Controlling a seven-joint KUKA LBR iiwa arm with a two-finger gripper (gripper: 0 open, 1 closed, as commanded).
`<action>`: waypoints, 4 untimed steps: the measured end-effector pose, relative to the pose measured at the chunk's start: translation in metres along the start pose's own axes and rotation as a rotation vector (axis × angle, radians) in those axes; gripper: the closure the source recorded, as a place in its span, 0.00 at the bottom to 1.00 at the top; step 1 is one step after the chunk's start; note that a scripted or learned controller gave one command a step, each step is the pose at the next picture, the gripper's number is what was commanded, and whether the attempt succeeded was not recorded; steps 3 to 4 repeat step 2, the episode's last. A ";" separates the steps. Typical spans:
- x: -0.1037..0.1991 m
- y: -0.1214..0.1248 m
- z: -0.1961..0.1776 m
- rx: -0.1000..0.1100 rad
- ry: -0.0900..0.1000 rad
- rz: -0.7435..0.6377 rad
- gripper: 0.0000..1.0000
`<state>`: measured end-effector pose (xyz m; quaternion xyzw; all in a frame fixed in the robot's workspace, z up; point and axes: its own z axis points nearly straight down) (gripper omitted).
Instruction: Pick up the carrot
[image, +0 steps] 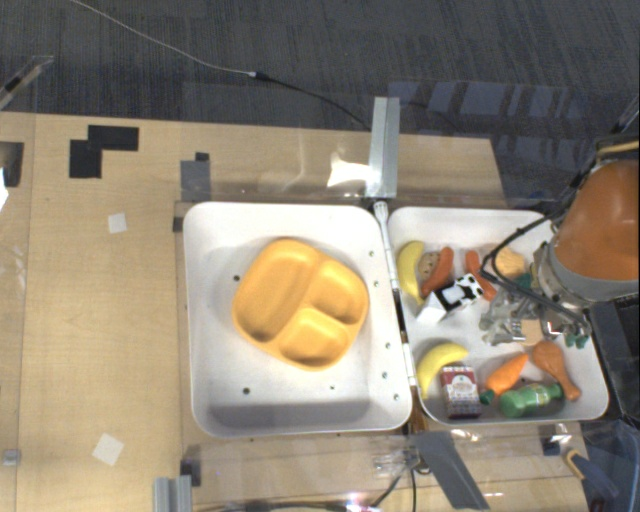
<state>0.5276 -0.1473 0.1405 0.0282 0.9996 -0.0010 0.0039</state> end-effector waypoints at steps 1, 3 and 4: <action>-0.001 0.002 0.000 -0.001 -0.001 -0.004 0.00; 0.026 0.008 0.050 0.000 -0.009 -0.109 0.00; 0.026 0.008 0.050 0.000 -0.009 -0.109 0.00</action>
